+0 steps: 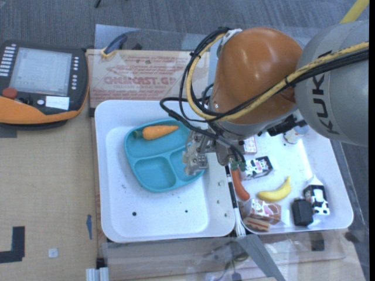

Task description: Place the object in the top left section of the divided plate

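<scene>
A blue divided plate lies in the left white bin. An orange carrot rests in the plate's top left section, lying on its side with nothing touching it. My gripper hangs over the plate's right rim, to the right of the carrot and apart from it. It is open with nothing between its fingers. The arm's orange band hides the far right corner of the left bin and part of the right bin.
The right bin holds a banana, a red-orange vegetable, two cow-patterned cartons, a black block and a brown food piece. A teach pendant lies at the left, cardboard behind the bins.
</scene>
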`<state>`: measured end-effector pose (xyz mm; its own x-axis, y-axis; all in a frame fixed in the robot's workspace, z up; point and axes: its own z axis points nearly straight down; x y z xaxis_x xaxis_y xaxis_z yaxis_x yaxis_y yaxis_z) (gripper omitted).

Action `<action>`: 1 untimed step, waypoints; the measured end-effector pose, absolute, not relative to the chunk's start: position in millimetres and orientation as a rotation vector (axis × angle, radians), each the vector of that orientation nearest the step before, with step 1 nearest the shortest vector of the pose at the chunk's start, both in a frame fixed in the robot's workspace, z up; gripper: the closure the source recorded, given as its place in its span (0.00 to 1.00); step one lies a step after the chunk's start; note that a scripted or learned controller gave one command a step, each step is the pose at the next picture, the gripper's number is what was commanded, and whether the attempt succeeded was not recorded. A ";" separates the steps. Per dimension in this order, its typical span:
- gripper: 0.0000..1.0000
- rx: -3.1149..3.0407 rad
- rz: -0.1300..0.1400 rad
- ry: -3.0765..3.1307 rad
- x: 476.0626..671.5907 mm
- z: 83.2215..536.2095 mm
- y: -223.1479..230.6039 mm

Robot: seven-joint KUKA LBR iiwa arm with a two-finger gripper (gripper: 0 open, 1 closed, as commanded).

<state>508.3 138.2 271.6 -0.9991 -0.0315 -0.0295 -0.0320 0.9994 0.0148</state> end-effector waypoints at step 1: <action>1.00 0.151 0.003 3.131 550.7 329.0 128.8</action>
